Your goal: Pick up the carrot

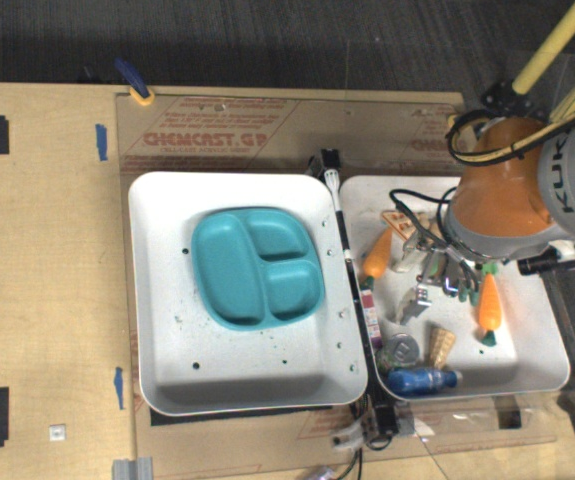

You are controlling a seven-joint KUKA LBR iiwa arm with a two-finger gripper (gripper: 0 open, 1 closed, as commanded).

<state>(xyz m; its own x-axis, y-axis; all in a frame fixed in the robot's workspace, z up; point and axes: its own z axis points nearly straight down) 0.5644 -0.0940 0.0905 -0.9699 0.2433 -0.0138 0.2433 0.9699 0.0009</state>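
Observation:
The carrot point(489, 304) lies in the right bin point(537, 363) near its right wall. It is orange, and its green tip points toward the bin's front. My gripper point(425, 286) hangs low over the middle of that bin, under the orange wrist band. It is a short way left of the carrot and apart from it. Nothing of the carrot is covered by the arm.
A second orange item point(377, 256) lies at the bin's left. A cone point(440, 346), a round grey tin point(402, 349) and a blue bottle point(422, 379) lie toward the front. The left bin point(167, 348) holds a teal divided plate point(257, 266).

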